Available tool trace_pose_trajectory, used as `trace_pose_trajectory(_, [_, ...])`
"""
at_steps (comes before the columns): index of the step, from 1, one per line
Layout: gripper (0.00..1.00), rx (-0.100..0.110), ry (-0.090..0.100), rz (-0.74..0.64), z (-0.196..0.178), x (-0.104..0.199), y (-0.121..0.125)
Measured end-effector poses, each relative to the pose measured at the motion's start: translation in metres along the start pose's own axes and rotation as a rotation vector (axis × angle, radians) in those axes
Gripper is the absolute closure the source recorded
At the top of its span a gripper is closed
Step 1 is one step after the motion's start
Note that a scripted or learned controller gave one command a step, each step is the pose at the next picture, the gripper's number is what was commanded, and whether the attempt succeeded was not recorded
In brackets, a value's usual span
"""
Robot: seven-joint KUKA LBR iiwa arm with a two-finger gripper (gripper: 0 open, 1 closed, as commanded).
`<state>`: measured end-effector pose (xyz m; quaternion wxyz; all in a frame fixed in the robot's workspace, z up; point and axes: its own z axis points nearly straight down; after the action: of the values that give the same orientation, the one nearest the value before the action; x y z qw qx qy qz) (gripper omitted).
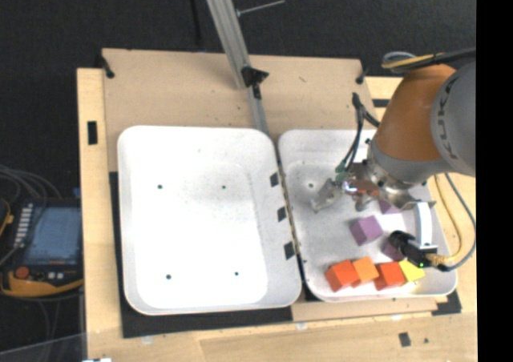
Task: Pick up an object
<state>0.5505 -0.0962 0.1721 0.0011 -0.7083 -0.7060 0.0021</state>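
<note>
Reaching in from the right of the camera view, the grey arm (458,124) with its orange band bends over the right bin (309,148), one of two shallow white bins set side by side on the wooden desk (200,84). The hand (324,199) sits over a bare patch of floor in the upper left part of the right bin, close to the wall it shares with the left bin (196,216). Whether the hand is spread or pressed together cannot be told from this slant, and no block shows within it.

The blocks lie in the lower right part of the right bin, apart from the hand. A purple block (367,229) rests alone, down and to the right of the hand and nearest to it. A second purple piece (390,207) peeks out just beneath the wrist, partly covered. Along the front wall runs a row of four touching blocks: a red-orange block (344,275), a lighter orange block (366,268), another red-orange block (390,275) and a yellow block (412,272).

A slanted metal rail (228,20) comes down from the top edge to the gap between the bins. Off the desk to the left sits a control pendant (46,242) with a blue screen.
</note>
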Motion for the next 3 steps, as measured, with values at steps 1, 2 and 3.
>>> trace_pose_trajectory(1, [0.0,0.0,0.0,0.001,0.046,-0.001,0.007])
trace_pose_trajectory(2, [1.0,-0.009,0.002,0.008,0.032,-0.002,0.009])
trace_pose_trajectory(3, [1.0,-0.012,0.0,0.001,-0.031,-0.006,0.007])
